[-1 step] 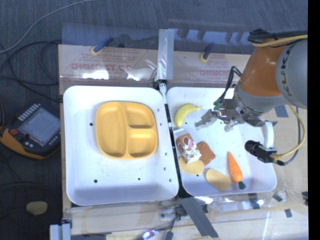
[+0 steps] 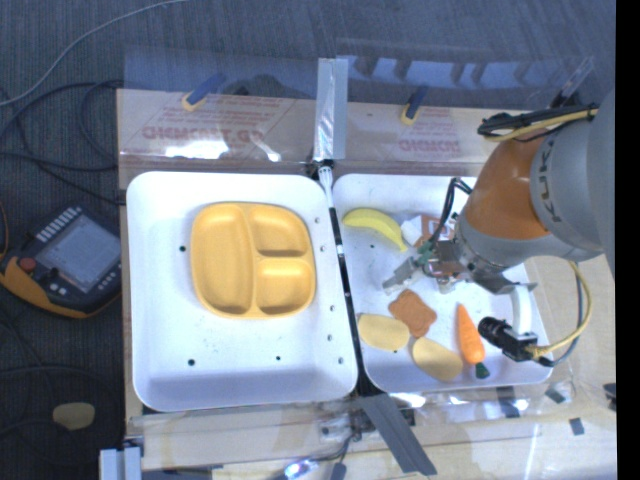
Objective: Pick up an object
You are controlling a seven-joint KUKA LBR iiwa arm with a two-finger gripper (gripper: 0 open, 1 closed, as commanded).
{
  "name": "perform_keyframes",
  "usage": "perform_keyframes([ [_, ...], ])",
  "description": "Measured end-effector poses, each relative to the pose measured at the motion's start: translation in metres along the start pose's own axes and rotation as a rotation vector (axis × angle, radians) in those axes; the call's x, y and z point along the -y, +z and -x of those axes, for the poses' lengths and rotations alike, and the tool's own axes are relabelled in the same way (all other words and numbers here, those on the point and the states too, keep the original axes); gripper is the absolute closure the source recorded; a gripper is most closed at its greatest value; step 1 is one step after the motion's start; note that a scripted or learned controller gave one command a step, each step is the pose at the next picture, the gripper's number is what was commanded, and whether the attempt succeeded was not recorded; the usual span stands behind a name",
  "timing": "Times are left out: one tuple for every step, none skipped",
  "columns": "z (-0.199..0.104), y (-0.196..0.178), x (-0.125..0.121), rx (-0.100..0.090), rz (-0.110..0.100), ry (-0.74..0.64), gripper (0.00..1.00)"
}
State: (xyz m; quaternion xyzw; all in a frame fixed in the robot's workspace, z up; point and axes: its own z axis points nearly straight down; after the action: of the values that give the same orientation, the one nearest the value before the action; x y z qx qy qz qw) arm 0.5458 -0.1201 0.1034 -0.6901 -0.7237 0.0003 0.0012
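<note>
The right bin (image 2: 372, 280) holds a yellow banana (image 2: 375, 226) at its back left. An orange-brown flat piece (image 2: 412, 313) lies near the middle. Two pale yellow pieces (image 2: 383, 331) (image 2: 437, 358) and an orange carrot (image 2: 469, 336) lie along the front. My gripper (image 2: 440, 261) hangs low over the middle of this bin, just behind the flat piece and right of the banana. The wrist hides what is under it. Nothing shows as held.
The left bin (image 2: 150, 298) bears a yellow divided plate (image 2: 252, 258). A black cable plug (image 2: 505, 336) hangs from the arm beside the carrot. A control pendant (image 2: 60, 258) lies off the bench on the left. Clamps and a metal divider (image 2: 330, 108) stand behind the bins.
</note>
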Motion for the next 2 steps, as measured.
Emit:
perform_keyframes([
  [0.085, 0.01, 0.05, 0.001, 0.019, -0.053, 0.0],
  [0.074, 0.011, 0.035, 0.009, 0.017, -0.122, 0.0],
])
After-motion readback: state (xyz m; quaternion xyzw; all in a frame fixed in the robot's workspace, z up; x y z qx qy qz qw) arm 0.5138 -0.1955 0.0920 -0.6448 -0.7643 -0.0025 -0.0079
